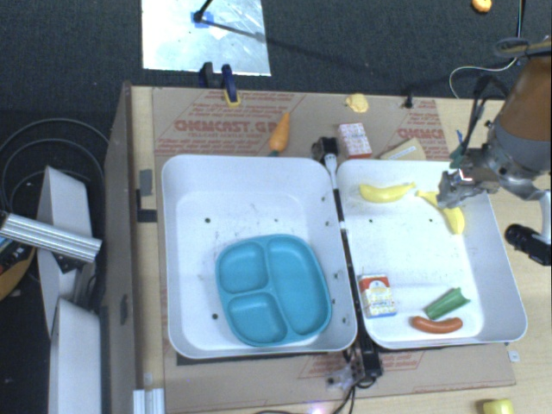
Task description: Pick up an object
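In the right bin (pixel 492 257) lie five things: a yellow banana (pixel 385 192) flat near the far wall, a second banana (pixel 453 218) right of it, a small red-and-white carton (pixel 377 296) near the left wall, a green piece (pixel 446 302) tilted, and a sausage (pixel 435 323) just before it.

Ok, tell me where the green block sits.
The green block lies in the right white bin, near its front right corner, just above the orange sausage.

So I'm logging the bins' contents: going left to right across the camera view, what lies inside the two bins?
Blue divided tray → small red-and-white carton → banana → red sausage → green piece → second yellow piece by the end effector.
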Controlling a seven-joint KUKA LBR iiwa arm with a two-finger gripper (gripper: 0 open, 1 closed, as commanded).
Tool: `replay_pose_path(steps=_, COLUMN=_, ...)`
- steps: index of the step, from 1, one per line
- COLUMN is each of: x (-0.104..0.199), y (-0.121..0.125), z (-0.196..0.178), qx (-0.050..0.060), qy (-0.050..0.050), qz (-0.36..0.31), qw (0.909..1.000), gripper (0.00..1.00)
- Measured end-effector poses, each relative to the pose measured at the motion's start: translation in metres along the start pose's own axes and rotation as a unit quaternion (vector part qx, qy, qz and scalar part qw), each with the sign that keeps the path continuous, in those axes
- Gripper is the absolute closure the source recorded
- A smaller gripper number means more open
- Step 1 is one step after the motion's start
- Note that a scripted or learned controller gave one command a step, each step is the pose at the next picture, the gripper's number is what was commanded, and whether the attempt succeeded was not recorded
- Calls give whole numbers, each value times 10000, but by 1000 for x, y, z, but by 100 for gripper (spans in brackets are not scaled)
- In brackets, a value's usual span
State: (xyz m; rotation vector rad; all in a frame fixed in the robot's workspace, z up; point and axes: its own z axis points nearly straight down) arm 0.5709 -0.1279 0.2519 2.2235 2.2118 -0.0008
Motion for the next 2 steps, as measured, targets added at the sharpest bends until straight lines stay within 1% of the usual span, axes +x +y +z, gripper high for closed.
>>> replay_pose_path(steps=1, x=32, y=-5, z=-14, qx=0, qy=23, qz=-60, qw=10000, gripper=100)
replay_pose_path(steps=2, x=62, y=-32, z=-36, qx=8, qy=28, qz=-64, qw=10000, gripper=100)
